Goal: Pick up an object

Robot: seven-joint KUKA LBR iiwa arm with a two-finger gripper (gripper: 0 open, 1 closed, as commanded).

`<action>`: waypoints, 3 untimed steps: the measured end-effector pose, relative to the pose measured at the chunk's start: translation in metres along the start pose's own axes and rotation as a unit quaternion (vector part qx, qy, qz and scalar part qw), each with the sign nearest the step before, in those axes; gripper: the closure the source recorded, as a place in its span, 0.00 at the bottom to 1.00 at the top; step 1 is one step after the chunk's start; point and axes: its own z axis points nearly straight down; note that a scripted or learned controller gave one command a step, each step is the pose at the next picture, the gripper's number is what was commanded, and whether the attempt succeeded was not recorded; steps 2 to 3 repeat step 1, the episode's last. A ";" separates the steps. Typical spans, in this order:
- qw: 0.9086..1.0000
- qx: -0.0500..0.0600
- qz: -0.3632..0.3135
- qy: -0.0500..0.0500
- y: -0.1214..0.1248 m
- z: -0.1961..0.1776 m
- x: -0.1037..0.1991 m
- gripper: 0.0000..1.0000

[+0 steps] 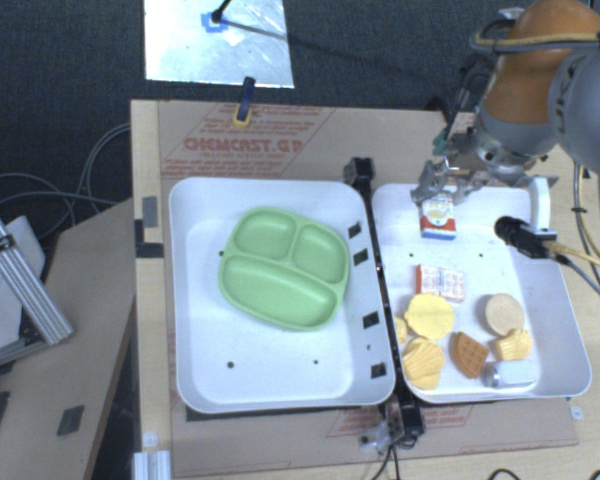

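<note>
My gripper (437, 190) hangs over the far left part of the right bin (560, 298), below the orange-banded wrist. Directly under it is a small white carton with a red and blue label (438, 220), its top right at the gripper's tips. Whether the carton is gripped or just standing on the bin floor I cannot tell. Nearer the front of the same bin lie a red-and-white packet (440, 281), two yellow toy foods (429, 318) (423, 363), a brown waffle piece (468, 353), a beige round slice (503, 314) and a yellow chunk (515, 346).
The left bin (195, 268) holds a green divided plate (285, 268). A black divider with clips (372, 268) runs between the bins. A black cable fitting (520, 235) reaches over the right bin's far right. A small whitish item (510, 373) lies in the front right corner.
</note>
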 end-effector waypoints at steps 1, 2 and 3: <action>1.000 0.001 0.003 0.000 -0.004 0.002 -0.006 1.00; 1.000 0.001 0.003 0.000 -0.004 0.002 -0.006 1.00; 1.000 0.001 0.003 0.000 -0.004 0.002 -0.006 1.00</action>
